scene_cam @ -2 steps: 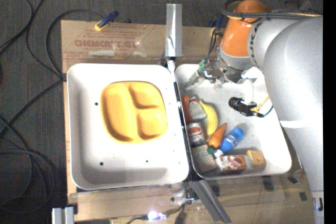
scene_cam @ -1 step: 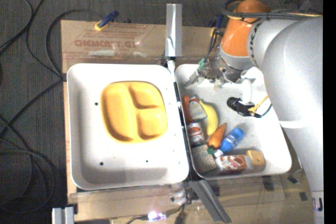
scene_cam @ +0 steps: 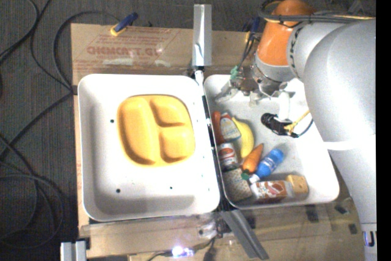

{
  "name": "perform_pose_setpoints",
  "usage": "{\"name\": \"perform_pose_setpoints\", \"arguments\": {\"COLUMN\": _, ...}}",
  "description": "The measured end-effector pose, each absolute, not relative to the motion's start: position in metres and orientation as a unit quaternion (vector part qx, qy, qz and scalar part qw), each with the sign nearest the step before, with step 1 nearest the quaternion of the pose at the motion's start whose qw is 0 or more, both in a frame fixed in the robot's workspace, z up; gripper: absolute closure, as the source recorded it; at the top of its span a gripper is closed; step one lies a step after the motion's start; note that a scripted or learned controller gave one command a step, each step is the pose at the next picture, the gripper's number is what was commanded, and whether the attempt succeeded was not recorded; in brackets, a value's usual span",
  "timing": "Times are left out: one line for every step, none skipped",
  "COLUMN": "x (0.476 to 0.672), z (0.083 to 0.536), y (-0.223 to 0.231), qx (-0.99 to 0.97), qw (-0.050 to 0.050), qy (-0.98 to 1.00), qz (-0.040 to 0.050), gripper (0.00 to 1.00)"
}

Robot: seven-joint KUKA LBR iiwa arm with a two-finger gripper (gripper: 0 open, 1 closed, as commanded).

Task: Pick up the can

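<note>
The can (scene_cam: 227,155), small with a silver top and a red and white label, lies near the left wall of the right bin (scene_cam: 317,159), about halfway down. It is wedged among other items and nothing is gripping it. My gripper (scene_cam: 243,86) hangs over the far left corner of the right bin, below the orange band of the wrist. It is well behind the can and apart from it, with nothing visibly held.
Around the can lie a red-capped bottle (scene_cam: 228,129), a banana (scene_cam: 245,135), a carrot (scene_cam: 253,157), a blue bottle (scene_cam: 269,162), a grey meshy item (scene_cam: 235,184), a labelled bottle (scene_cam: 269,190) and a tan block (scene_cam: 298,184). The left bin (scene_cam: 98,192) holds a yellow divided plate (scene_cam: 156,129).
</note>
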State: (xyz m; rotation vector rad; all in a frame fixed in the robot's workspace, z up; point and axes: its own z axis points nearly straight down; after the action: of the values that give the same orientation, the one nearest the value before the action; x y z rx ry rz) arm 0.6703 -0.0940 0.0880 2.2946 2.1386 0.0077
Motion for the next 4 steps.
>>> {"name": "perform_pose_setpoints", "arguments": {"x": 0.671, "z": 0.099, "y": -0.093, "qx": 0.731, "qw": 0.003, "qy": 0.682, "qz": 0.0039, "gripper": 1.00}}
{"name": "perform_pose_setpoints", "arguments": {"x": 0.641, "z": 0.091, "y": -0.095, "qx": 0.792, "qw": 0.004, "qy": 0.611, "qz": 0.0056, "gripper": 1.00}}
{"name": "perform_pose_setpoints", "arguments": {"x": 0.639, "z": 0.088, "y": -0.096, "qx": 0.792, "qw": 0.003, "qy": 0.611, "qz": 0.0030, "gripper": 0.00}}
{"name": "perform_pose_setpoints", "arguments": {"x": 0.668, "z": 0.085, "y": -0.157, "qx": 0.805, "qw": -0.009, "qy": 0.593, "qz": -0.0021, "gripper": 0.00}}
